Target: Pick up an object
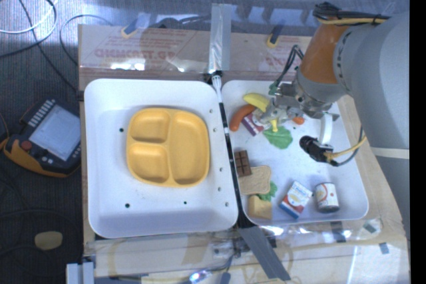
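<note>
My gripper [275,114] hangs low over the upper part of the right bin [356,176], among a cluster of toy foods. A yellow banana [255,100] lies just to its left. Below that are an orange-red sausage-shaped piece [237,118] and a small purple item [251,126]. A green leaf [279,138] lies right under the gripper. A small orange piece [299,120] shows at its right side. I see nothing lifted off the bin floor.
Lower in the right bin are a chocolate bar [242,162], a tan cracker [257,179], a yellow cheese block [261,208], a small carton [295,199] and a can [325,196]. The left bin [106,143] holds a yellow divided plate [168,146].
</note>
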Robot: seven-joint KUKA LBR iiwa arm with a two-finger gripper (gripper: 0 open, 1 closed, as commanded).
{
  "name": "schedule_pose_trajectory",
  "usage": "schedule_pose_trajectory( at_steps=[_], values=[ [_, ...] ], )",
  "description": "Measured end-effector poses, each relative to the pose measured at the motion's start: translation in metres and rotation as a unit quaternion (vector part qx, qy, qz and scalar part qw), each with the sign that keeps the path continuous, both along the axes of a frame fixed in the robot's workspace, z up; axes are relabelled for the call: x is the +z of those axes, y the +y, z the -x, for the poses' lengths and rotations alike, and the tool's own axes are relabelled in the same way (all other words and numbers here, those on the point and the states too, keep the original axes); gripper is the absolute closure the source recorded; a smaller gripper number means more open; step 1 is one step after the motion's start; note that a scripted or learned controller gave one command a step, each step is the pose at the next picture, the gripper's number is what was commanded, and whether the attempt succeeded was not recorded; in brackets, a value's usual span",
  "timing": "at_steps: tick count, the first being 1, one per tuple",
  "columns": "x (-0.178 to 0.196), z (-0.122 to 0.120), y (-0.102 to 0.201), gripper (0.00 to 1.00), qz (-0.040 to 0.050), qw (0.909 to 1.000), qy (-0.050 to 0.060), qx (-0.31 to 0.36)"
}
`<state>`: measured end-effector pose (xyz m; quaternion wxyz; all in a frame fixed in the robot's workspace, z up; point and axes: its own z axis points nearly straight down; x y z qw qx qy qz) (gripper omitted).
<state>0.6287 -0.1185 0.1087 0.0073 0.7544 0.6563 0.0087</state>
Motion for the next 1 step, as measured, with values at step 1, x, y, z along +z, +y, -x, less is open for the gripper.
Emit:
schedule_pose_trajectory(
  at_steps=[1],
  values=[
    [0.1167, -0.0004, 0.0599, 1.0, 0.0014, 0.9998, 0.012, 0.013]
  ],
)
